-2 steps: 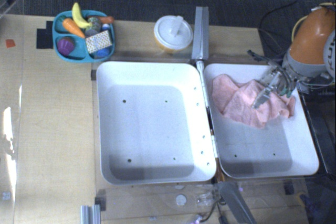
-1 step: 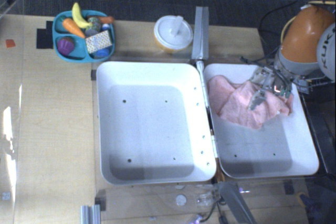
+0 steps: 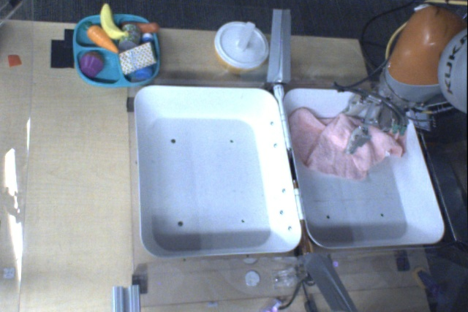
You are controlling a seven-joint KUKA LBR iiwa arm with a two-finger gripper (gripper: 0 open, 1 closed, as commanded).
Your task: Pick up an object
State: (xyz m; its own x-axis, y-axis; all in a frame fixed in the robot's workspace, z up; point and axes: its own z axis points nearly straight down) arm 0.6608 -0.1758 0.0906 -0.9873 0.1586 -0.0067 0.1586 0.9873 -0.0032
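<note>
The pink cloth (image 3: 336,146) is seen crumpled in the right bin (image 3: 380,223). The pincer (image 3: 363,129) is placed right on its upper right part, fingers spread, nothing pinched yet.

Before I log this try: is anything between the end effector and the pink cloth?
Nothing visible. The end effector is low over the pink cloth in the right bin, at the cloth's right part, with no other item lying there.
</note>
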